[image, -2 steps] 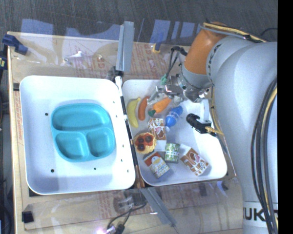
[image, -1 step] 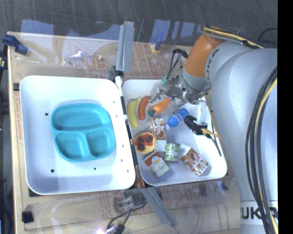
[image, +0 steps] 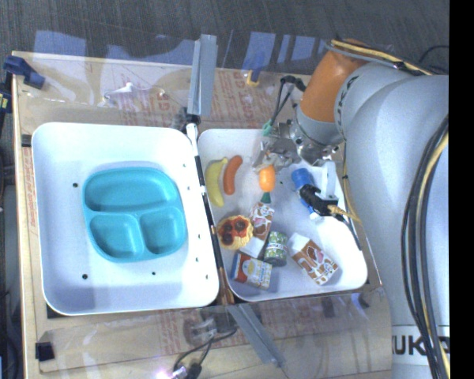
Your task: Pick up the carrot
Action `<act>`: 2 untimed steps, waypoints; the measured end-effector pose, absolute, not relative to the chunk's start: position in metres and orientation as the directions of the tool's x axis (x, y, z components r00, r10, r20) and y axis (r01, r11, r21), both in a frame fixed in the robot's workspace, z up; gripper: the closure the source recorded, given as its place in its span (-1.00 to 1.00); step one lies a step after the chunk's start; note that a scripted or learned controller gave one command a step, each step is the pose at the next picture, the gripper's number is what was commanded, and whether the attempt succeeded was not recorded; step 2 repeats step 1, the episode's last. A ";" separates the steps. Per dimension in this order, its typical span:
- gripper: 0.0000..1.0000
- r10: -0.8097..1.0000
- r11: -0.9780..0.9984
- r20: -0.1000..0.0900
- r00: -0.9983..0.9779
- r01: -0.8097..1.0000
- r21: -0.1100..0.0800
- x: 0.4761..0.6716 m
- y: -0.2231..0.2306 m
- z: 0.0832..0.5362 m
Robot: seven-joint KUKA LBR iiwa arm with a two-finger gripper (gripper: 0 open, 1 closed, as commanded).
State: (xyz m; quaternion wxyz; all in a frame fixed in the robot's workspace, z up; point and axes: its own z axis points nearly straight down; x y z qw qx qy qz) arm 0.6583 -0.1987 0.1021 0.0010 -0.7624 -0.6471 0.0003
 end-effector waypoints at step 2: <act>1.00 0.957 -0.290 0.000 0.290 0.957 -0.002 0.657 -0.152 0.208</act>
